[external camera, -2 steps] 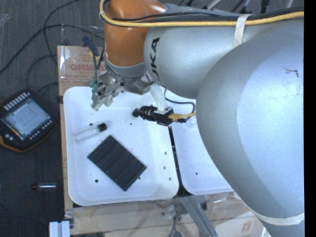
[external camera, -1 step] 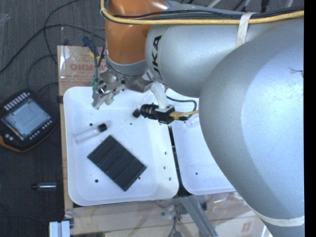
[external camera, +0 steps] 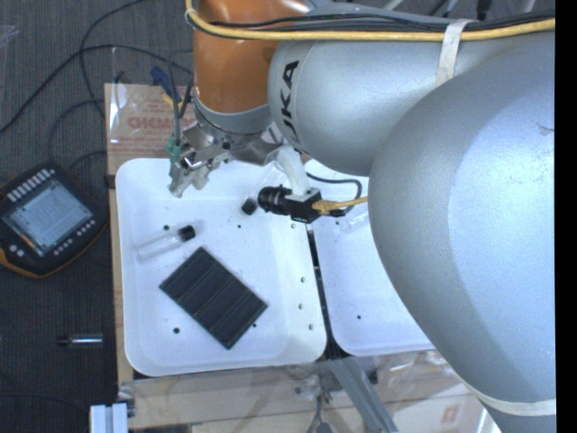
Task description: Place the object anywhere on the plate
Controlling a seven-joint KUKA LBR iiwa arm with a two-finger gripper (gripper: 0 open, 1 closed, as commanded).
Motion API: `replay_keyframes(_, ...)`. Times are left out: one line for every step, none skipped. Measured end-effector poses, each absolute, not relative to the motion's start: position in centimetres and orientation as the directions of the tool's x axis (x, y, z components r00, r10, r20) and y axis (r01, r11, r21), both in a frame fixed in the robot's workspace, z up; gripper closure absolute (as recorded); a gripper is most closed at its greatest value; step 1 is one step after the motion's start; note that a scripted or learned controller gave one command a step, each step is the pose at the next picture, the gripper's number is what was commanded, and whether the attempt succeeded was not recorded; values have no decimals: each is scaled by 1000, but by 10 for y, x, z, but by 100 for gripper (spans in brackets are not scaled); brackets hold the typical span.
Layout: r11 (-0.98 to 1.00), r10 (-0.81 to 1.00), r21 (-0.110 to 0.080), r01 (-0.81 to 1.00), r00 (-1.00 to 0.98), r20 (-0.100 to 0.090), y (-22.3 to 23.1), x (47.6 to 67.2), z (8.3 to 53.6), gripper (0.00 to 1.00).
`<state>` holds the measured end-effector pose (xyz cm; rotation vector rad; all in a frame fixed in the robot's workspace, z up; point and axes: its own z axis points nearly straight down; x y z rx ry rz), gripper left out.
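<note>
Where the left bin (external camera: 135, 269) shows its floor, we note a clear marker pen with a black cap (external camera: 166, 240) lying flat, just above the dark ribbed plate (external camera: 214, 297) and apart from it. We see the gripper (external camera: 189, 171) up-left over the same bin, holding nothing; whether the fingers are open or closed, we cannot tell. A teach pendant (external camera: 45, 219) lies off the worktop's left side.

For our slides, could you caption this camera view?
KUKA gripper hovers in the left bin above a clear tube and dark ribbed plate.
</note>
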<state>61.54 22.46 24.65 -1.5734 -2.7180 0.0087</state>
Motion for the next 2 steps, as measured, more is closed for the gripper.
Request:
replay_keyframes(796,605,-2,605,-796,2,224,577,210,100)
replay_keyframes(874,487,-1,487,-874,-1,227,647,147,100)
